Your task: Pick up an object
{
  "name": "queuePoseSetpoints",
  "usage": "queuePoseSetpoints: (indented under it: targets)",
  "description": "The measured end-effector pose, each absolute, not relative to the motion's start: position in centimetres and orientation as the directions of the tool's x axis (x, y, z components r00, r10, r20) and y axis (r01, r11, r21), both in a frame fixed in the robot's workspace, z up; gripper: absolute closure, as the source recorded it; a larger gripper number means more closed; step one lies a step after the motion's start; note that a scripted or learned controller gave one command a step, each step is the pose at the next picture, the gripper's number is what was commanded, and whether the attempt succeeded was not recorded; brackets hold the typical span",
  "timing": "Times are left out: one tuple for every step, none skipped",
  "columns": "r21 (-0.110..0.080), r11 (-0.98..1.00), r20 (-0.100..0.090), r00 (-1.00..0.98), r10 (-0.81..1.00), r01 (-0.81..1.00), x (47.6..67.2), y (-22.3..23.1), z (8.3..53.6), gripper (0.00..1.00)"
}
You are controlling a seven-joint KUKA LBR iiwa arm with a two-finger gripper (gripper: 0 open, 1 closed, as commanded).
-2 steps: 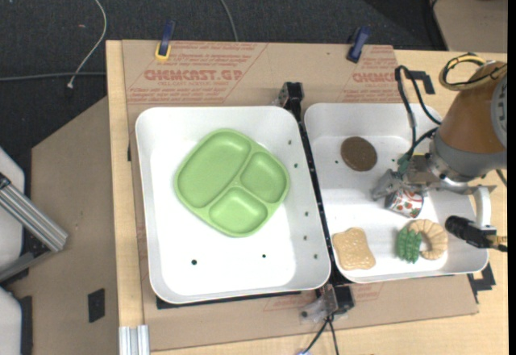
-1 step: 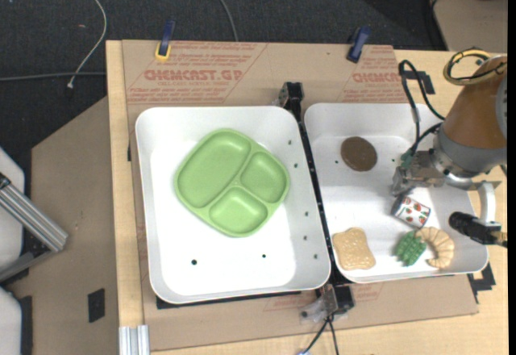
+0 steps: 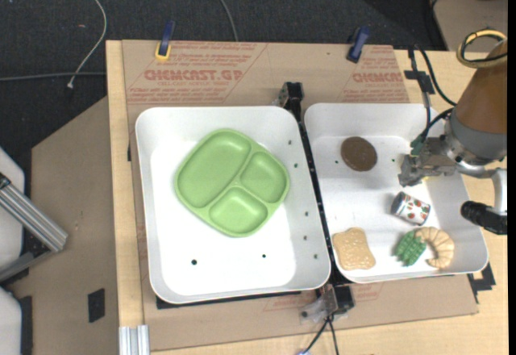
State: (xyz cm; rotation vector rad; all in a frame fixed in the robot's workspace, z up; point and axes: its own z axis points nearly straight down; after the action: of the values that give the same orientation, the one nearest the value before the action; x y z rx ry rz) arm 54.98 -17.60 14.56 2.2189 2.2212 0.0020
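Just below your claw (image 3: 413, 170), whose grip state you cannot tell, lies a small printed cup (image 3: 410, 207) on its side; likely light, stiff, slippery. Grasp across its body.

The arm (image 3: 484, 115) has a rounded orange band above a smooth grey wrist section, with a yellowish ring at the top; below sits a boxy grey metal gripper (image 3: 411, 170) and a black fitting
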Motion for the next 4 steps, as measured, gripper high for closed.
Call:
queuePoseSetpoints:
  targets:
    - [0.005,0.001,-0.001,-0.001,1.0,1.0,55.1,-17.6,19.9,1.0]
    - [-0.002,0.003,0.002,-0.003,1.0,1.0,55.6,-12.9,19.5,1.0]
    - [0.002,0.004,0.001,-0.004,1.0,1.0,55.9,-7.5,21.1,1.0]
    - [0.002,0.005,0.001,-0.005,1.0,1.0,57.2,-2.1,21.8,1.0]
